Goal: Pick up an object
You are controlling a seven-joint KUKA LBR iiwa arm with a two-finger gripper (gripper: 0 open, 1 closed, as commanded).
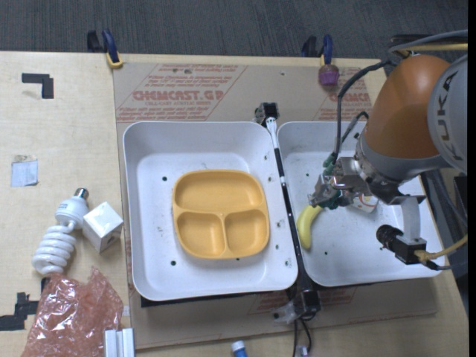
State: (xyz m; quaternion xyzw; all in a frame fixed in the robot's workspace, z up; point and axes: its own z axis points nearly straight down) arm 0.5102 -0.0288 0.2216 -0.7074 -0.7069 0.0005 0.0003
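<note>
Just beside the right bin's point(349, 277) left wall lies a banana point(306, 224).

Two white bins sit side by side. The left bin point(149, 259) holds a yellow divided tray point(221, 213). In the right bin point(349, 274) a banana point(306, 225) lies near the left wall, just below the gripper point(328, 192) — the orange-banded arm point(409, 110) reaches in from the right. On the bench at left — a spiral light bulb point(59, 236) and a small white cube point(103, 226).

Grey arm point(446, 117), orange band, black cables; metallic pincer point(331, 188)
</note>
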